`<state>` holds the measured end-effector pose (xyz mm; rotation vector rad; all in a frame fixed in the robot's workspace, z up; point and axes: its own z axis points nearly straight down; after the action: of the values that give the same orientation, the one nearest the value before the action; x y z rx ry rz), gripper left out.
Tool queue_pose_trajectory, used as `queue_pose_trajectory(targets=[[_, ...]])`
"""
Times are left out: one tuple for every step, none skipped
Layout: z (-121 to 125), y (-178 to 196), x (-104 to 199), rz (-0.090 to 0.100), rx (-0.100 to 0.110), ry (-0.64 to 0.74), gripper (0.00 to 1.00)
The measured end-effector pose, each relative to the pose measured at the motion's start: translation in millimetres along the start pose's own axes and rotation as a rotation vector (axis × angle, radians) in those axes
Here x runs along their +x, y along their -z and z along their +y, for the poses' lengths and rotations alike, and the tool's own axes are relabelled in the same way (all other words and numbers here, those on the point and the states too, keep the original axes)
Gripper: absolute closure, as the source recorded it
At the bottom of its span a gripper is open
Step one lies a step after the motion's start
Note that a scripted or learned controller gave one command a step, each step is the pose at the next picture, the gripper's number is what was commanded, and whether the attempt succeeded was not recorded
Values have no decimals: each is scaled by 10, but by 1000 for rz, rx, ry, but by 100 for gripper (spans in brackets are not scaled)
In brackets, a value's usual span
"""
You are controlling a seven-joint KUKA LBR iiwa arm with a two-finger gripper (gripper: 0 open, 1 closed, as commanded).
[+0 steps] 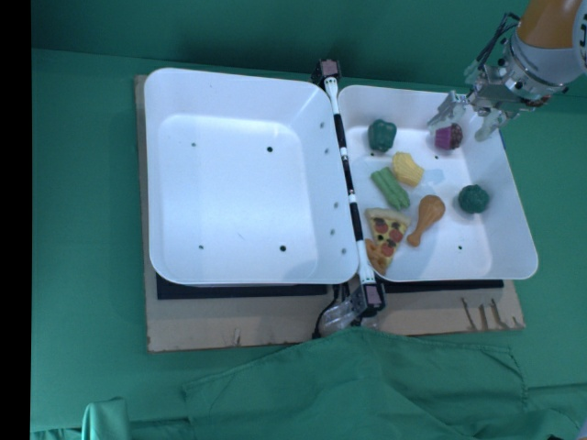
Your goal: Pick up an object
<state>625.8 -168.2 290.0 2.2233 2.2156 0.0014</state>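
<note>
Claw hangs open at the right bin's far edge, fingers straddling a purple toy. Remaining toys cluster mid-bin; its near right corner lies bare.

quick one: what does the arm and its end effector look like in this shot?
The arm has an orange band above a light grey wrist segment. Dark thin cables run down its left side to the two-finger gripper, a pale grey metal assembly with slim, splayed fingers. I can make out no markings.
</note>
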Motion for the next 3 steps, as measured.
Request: queue_pose_trajectory(targets=[[0,0,0,0,0,0,0],[78,-442,-59,-1,3,-1,0],[115,-1040,-61,-1,4,0,0]])
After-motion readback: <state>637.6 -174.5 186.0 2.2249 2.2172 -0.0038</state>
